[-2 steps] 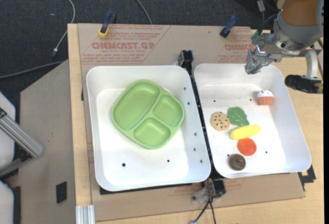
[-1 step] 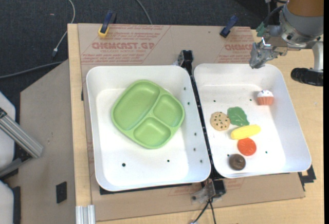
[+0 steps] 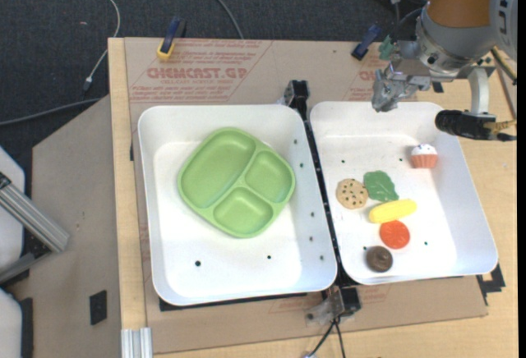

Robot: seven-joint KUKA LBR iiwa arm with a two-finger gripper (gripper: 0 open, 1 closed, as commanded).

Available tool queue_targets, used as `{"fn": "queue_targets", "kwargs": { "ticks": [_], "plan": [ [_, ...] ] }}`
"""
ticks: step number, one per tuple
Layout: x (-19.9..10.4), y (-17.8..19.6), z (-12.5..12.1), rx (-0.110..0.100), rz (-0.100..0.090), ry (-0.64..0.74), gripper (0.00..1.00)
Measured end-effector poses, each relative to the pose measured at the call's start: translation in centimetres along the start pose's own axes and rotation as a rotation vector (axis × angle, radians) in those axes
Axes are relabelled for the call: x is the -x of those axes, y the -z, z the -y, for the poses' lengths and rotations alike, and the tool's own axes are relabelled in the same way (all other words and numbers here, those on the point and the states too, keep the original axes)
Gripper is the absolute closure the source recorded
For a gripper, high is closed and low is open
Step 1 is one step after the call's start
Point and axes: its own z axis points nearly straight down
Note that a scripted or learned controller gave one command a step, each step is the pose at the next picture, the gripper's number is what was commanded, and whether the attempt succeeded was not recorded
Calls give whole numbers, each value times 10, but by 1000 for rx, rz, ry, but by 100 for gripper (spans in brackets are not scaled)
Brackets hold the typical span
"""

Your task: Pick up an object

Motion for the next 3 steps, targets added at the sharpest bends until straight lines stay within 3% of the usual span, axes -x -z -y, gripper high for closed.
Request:
{"fn": "queue_targets", "kwargs": {
  "ticks": [2,3],
  "plan": [
    [-111,-2,11,-2,0,0,100],
    [-160,-24,13,-4,2,-2,100]
  ]
}}
